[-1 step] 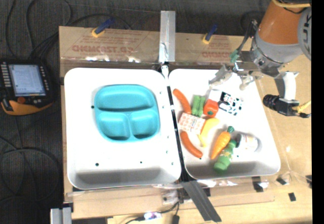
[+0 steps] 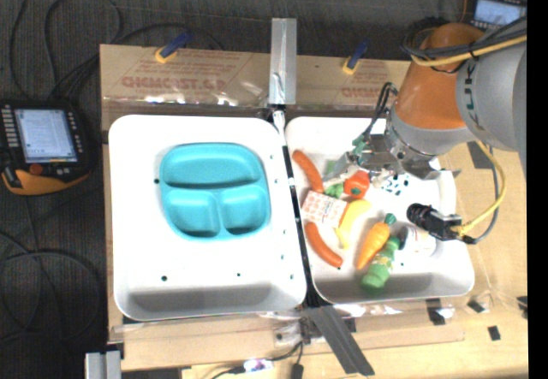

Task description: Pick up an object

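The gripper (image 2: 364, 165) is hanging low over the right bin (image 2: 445, 279), just above a small red tomato-like toy (image 2: 357, 185); whether its jaws are apart or together cannot be told. Two orange sausages (image 2: 306, 170) (image 2: 323, 245) are lying with long axes slanting from upper left to lower right. A carrot (image 2: 373, 242) is pointing down-left beside a green bottle (image 2: 382, 264), a yellow piece (image 2: 351, 219) and a small carton (image 2: 322, 210). The left bin (image 2: 137, 283) is holding a turquoise divided tray (image 2: 215, 189).
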